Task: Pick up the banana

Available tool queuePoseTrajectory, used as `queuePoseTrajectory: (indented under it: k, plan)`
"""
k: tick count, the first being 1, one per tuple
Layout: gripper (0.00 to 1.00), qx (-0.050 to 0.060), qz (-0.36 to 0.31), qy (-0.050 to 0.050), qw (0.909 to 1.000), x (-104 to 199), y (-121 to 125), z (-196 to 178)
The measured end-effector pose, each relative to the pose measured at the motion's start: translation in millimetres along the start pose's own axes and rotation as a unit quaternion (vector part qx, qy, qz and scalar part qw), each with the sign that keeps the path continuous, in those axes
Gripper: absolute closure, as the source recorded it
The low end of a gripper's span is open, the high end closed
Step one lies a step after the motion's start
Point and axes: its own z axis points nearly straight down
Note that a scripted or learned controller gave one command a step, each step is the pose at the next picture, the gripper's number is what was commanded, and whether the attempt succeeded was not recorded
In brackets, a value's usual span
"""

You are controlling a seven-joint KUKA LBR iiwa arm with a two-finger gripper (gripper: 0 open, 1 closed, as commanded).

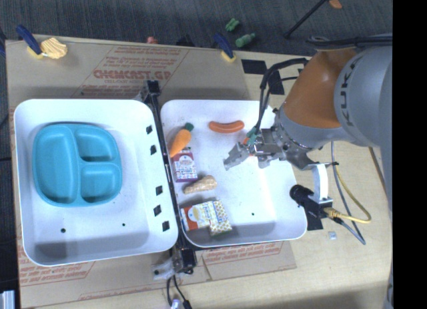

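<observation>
Obs, standing by the worktop (100, 67):

- Arm (333, 101) in from the right, over the right bin (267, 194). End effector (233, 159) hangs near mid-bin, tip pointing left. Can't tell from here whether it is spread or closed; nothing seen held in it.
- Banana (200, 184): taking the pale, stubby, elongated piece as it (ID not certain). Lies flat in right bin, below-left of the end effector, apart from it.
- Neighbours are tight: small carton (185, 165) just above, touching or nearly; flat packet (207, 215) just below. Carrot (179, 142) further up along the bin's left wall, sausage (227, 126) near the top.
- Left bin (133, 221) has blue tray (77, 164), not involved.

Risks, my judgement:
1. Wrong pick: carton sits approx. as close to the tip as the banana.
2. Descent clips carton or packet, shoves banana toward the wall, grasp misses.
3. Rounded piece lying at a slant; closing along its length rather than across = likely slip-out.
</observation>
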Motion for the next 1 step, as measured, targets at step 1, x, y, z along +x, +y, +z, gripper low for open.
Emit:
queuePoseTrajectory:
  k: [1]
  plan:
    - [0.00,0.000,0.245,0.000,0.9696,41.4,-33.7,114.9]
